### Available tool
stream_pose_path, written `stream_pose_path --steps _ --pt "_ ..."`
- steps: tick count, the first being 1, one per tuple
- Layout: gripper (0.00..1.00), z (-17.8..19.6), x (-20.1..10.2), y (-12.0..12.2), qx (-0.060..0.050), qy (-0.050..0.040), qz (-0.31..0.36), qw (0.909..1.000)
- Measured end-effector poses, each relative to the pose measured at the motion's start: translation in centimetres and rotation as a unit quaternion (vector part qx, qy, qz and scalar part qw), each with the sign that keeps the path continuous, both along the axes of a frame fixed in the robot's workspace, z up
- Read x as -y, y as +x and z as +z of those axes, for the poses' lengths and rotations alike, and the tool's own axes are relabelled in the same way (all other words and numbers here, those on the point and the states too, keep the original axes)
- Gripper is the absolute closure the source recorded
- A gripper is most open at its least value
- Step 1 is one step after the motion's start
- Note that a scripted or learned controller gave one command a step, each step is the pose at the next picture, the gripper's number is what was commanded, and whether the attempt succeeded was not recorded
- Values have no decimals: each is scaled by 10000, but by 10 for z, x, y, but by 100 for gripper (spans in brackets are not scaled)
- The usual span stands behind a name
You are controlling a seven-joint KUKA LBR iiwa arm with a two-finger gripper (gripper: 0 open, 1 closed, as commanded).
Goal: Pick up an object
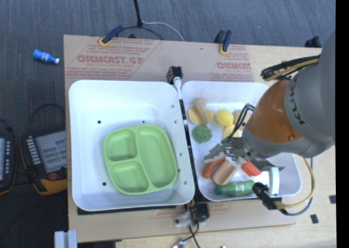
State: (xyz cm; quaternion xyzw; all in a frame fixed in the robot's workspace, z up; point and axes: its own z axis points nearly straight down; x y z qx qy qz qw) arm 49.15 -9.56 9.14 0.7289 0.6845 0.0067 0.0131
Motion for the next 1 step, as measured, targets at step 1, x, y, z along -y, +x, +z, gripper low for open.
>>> stream_pose_path --steps 1 --pt "0 0 1 -1 -23 2 261 9997"
